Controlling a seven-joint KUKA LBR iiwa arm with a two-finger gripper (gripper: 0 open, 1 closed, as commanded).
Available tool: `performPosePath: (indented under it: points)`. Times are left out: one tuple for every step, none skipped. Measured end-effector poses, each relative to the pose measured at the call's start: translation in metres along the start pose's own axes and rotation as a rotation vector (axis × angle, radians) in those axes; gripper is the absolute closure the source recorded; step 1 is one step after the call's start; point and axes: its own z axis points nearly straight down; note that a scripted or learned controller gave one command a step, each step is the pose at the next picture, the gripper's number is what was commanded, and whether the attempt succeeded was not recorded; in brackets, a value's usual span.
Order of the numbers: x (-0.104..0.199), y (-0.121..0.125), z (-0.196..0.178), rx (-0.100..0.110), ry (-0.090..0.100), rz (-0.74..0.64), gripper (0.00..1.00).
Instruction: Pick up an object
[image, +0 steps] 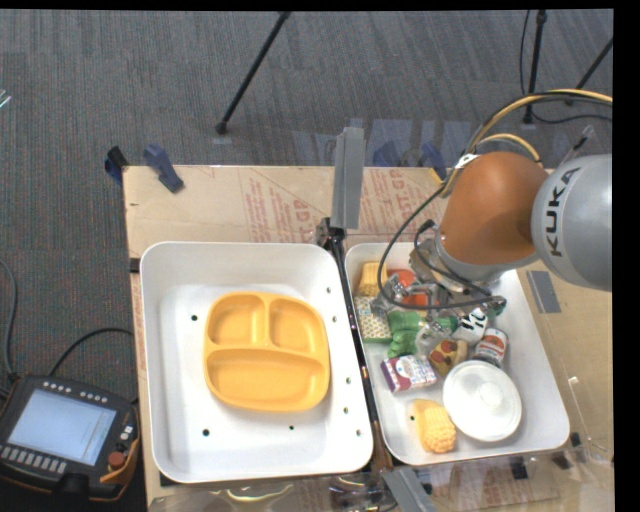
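- The left bin (160, 290) carries a yellow divided tray (267, 352), well apart from the arm; nothing there is at risk.
- In the right bin (545, 400), the green toy (404, 328), purple carton (407, 373), corn cob (434, 426) and white bowl (483, 400) lie crowded together.
- The claw (440, 300) hangs low over this clutter; whether it is parted or closed on anything I cannot tell.
- Likely failure: closing between neighbours, nudging them aside, or pinching two at once.

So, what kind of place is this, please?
Probably a robotics lab: a robot arm over two white bins on a bench, a control tablet on the carpet, and tripod legs behind.
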Motion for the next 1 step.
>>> performPosePath:
  points:
    - [0.0652,0.0206,-0.0009,-0.003,-0.003,0.087,0.00]
